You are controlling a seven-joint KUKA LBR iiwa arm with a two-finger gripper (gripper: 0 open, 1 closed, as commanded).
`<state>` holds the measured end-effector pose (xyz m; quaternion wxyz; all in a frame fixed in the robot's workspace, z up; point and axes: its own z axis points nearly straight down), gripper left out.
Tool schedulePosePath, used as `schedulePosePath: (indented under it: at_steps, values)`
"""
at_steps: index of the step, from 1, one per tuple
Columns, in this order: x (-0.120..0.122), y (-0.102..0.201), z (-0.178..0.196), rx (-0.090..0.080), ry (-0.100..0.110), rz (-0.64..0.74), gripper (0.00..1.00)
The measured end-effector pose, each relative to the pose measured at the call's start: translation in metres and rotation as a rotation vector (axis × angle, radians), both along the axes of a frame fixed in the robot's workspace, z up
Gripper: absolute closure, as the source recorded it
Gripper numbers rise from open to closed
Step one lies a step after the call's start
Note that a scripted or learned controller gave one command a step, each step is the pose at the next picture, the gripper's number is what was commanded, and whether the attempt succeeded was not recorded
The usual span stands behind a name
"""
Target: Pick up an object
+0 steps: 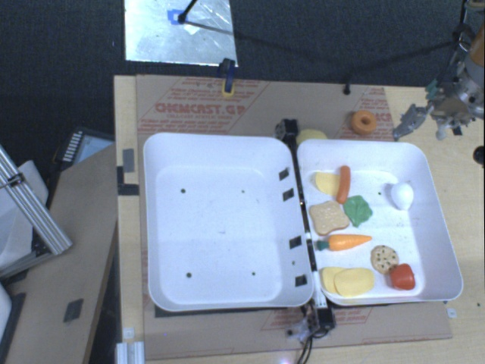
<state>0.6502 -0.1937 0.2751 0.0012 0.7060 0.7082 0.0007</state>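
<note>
The right bin (433, 203) holds toy food: a white egg (401, 196), an orange sausage (344, 183), a green leafy piece (358, 210), a slice of toast (329, 217), a carrot (348, 242), a cookie (384, 258), a red piece (402, 277) and yellow pieces (348, 281). My gripper (424, 126) hangs above the bench past the bin's far right corner. It is open, and nothing sits between its fingers.
The left bin (151, 226) lies beside the right one. A donut (364, 122) and a yellow piece (311, 136) rest on the bench behind the right bin. A clamp (227, 76) and a silver sheet (178, 21) lie further back.
</note>
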Motion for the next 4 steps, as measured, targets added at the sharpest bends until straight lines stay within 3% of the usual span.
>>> schedulePosePath:
  at_steps: [1,2,3,4]
  values:
    - [0.019,0.064,-0.117,0.004,0.007,0.007,0.0]
    - [0.02,0.06,-0.099,0.0,-0.004,0.004,1.0]
    - [0.015,0.156,0.014,0.003,-0.011,0.01,1.0]
    - [0.018,0.254,-0.043,0.004,0.003,0.009,1.0]
